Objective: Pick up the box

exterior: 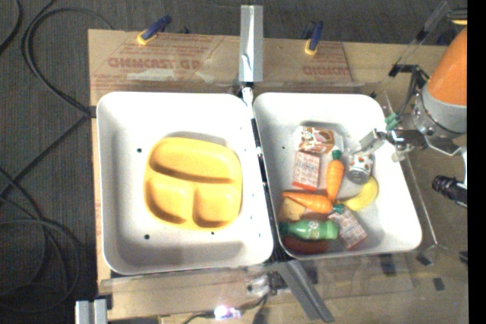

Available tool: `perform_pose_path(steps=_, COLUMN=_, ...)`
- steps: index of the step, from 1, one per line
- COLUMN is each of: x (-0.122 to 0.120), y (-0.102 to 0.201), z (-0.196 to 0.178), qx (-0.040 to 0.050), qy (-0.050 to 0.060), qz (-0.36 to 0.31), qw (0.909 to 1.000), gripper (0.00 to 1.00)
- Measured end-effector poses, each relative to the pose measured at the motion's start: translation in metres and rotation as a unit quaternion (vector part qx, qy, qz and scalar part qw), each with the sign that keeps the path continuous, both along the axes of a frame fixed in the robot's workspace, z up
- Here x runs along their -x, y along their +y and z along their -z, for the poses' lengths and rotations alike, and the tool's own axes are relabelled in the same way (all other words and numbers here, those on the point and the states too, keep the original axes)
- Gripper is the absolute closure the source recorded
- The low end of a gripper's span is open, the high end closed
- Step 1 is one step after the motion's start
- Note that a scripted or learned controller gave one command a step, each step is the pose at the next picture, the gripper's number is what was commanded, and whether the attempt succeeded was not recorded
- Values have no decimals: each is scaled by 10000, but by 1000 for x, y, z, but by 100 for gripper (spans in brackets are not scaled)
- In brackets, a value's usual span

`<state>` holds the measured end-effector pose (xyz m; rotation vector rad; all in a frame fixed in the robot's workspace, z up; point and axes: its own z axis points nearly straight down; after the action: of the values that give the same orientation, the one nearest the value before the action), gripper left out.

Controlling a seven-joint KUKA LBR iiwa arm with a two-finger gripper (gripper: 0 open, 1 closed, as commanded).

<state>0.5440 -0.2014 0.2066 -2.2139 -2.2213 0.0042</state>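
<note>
Camera view, red-and-white printed box (309, 168), lying flat

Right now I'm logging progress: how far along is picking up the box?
Nothing looks done yet: the box lies flat in the right bin beside the carrots. In hand: the gripper is above the bin's right side, away from the box. Left: reaching, grasping and lifting it.
</note>
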Motion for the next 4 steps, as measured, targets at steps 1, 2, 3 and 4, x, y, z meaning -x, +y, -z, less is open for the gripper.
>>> perform_pose_path(steps=1, x=-48, y=52, z=106, qx=38, qy=-108, qz=-529, qw=9985, gripper=0)
perform_pose_path(steps=2, x=-102, y=83, z=114, qx=54, qy=38, qz=-100, qw=9999, gripper=0)
perform_pose_path(steps=3, x=-115, y=86, z=114, qx=12, qy=226, qz=225, qw=9995, gripper=0)
perform_pose_path(steps=4, x=-118, y=98, z=114, qx=-4, qy=-16, qz=1735, qw=9848, gripper=0)
